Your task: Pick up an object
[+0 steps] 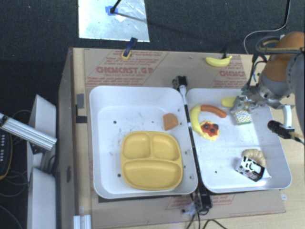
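Bench [114, 63]: brown board top, printed red, carrying my two bins. Left bin [102, 128]: white, shallow, scuffed floor. Right bin [276, 175]: white, shallow, touching the left one along the centre seam. My arm [286, 66]: grey with an orange band, entering from 3 o'clock, above the right bin's 1 o'clock corner. Divided plate [151, 160]: yellow, three compartments, lying flat at 6 o'clock in the left bin. My pincer [244, 104]: lowered at about 1 o'clock in the right bin, directly over a small speckled block [242, 118]; I cannot tell whether my fingers are parted or closed, nor whether they touch the block. Black-and-white packet [250, 168]: at 5 o'clock in the right bin, with a tan croissant-shaped piece [253, 153] just beside it on its 12 o'clock side. Banana [195, 117]: yellow, at 9 o'clock in the right bin, along the seam wall. Second banana [218, 60]: on the bench, outside the bins, at 12 o'clock of the right bin. Sausage [213, 110]: orange-red, near 11 o'clock in the right bin. Yellow piece with red topping [209, 129]: just beside the first banana, toward centre. Brown wedge [170, 121]: at 2 o'clock in the left bin. Small yellow piece [228, 101]: at 12 o'clock in the right bin, near my pincer.
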